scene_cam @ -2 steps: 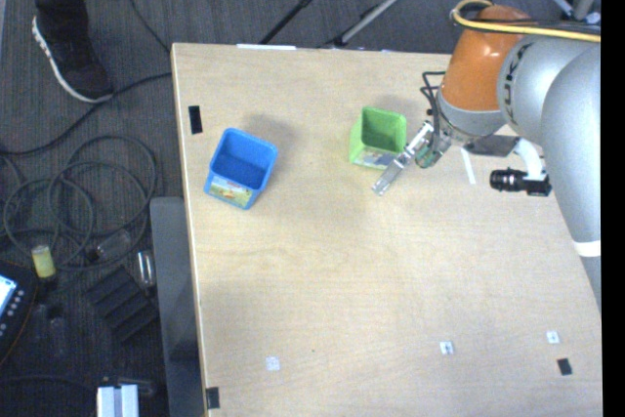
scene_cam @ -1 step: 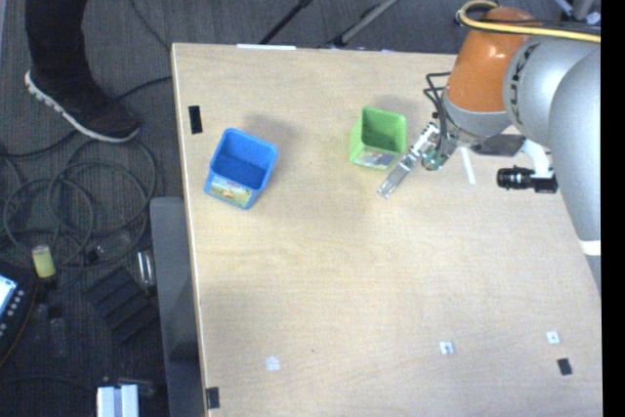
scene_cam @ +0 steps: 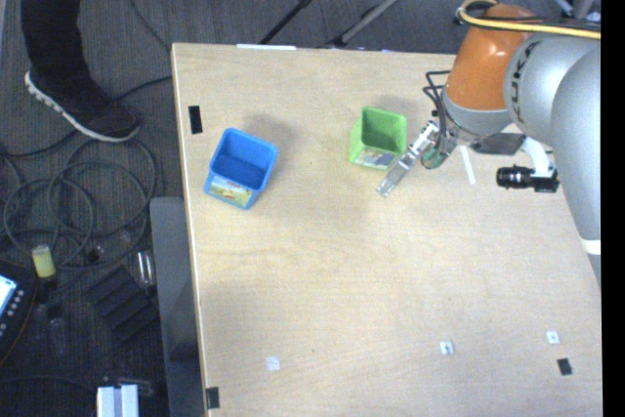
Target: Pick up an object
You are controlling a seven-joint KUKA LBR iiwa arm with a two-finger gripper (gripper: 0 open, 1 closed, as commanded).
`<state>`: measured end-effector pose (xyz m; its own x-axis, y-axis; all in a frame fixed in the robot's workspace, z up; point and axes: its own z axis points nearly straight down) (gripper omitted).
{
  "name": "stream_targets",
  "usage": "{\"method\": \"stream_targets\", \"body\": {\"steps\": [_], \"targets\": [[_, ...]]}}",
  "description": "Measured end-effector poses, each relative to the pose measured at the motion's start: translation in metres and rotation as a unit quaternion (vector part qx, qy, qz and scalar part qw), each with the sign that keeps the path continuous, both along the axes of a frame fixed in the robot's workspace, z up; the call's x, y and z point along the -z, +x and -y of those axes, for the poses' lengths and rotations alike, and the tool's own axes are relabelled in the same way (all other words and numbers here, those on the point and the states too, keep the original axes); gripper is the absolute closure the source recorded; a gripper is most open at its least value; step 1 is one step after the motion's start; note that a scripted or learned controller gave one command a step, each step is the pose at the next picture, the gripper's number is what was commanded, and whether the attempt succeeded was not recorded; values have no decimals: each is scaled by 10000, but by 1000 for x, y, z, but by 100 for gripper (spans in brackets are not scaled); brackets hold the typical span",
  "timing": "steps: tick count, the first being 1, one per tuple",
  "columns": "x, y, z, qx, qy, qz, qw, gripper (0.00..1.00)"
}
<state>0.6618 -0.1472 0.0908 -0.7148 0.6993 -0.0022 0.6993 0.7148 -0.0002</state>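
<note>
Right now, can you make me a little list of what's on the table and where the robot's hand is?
surface: a light wooden table
blue cup: a small blue square cup, toward the left side of the table, tipped so its opening shows
green cup: a small green square cup, near the middle, right of the blue one
arm: grey with an orange band, reaching in from the right
gripper: low, just right of the green cup
holding anything: nothing seen between the fingers
</note>
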Motion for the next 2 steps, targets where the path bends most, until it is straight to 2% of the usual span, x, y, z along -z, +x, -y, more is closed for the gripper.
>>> {"method": "stream_targets", "body": {"steps": [1,2], "targets": [[6,3,1,78,13,4,10000,0],[-1,3,-5,-309,-11,-2,9995,0]]}}
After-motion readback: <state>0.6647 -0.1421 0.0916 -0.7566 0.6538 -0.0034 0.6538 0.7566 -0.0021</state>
